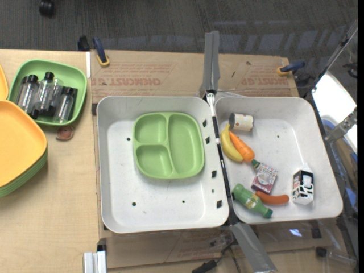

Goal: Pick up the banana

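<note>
— What is sitting at the far left?

— A stack of orange plates (20,147) is lying at the edge, and just beside it a small green tray (34,67) is holding several dark-capped vials (48,95).

— And moving along?

— The left bin (114,209) is carrying a green divided plate (169,145) (three compartments, lying flat) near its middle.

— Where is the banana lying?

— The banana (227,144) is lying in the right bin (284,135), close against that bin's left wall, with a carrot (243,147) touching its right side and a small white can (242,121) resting just above them.

— Anything further right?

— A green bottle (251,201), a pink packet (264,179) and a black-and-white carton (303,186) are lying toward the near-right corner, well apart from the banana.

— Is the gripper clenched or released?

— I cannot tell, nor can I tell how the banana is lying relative to it.
</note>
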Available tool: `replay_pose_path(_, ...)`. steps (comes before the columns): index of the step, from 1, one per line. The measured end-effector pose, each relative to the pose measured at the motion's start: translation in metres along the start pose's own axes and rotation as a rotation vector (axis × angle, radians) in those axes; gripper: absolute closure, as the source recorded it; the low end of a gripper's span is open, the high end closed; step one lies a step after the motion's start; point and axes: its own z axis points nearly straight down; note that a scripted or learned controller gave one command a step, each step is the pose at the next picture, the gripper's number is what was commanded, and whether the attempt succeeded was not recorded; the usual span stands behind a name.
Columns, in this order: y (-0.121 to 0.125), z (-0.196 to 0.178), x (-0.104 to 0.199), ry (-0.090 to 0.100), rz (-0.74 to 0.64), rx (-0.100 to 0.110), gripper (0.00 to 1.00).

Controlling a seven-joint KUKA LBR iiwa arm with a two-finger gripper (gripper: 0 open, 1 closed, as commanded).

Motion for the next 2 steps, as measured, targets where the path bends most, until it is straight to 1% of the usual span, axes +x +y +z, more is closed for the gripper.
replay_pose_path(1,0.016,0.231,0.042,-0.008,-0.037,-0.008,1.0)
replay_pose_path(2,0.028,0.232,0.062,-0.017,0.288,-0.014,1.0)
